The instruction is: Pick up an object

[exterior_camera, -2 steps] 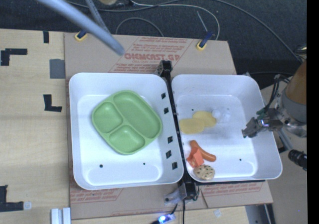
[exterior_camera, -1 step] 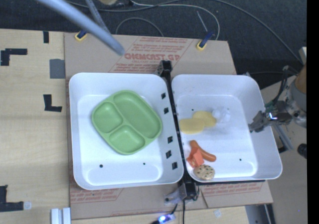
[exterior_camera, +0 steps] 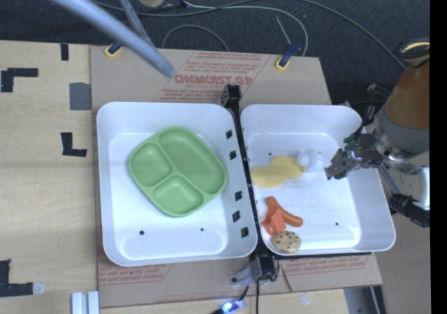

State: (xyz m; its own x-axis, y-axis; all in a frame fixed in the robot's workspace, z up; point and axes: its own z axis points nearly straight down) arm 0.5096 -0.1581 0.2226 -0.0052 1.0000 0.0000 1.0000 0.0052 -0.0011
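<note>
Two white bins [exterior_camera: 112, 166] hold one green tray [exterior_camera: 177, 170] and four foods [exterior_camera: 276, 172]; gripper [exterior_camera: 343, 163] fingers' state unclear.

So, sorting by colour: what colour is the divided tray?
Light green tray, clearest in the camera view.

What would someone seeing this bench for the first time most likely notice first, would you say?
Probably the green divided plate, lying flat in the left bin and bright against the white. Next, the small cluster in the right bin: a pale yellow piece near the divider, with an orange carrot-like item and a speckled cookie toward the front. The pincer sits low at that bin's right side, with nothing visibly between its fingers.
</note>
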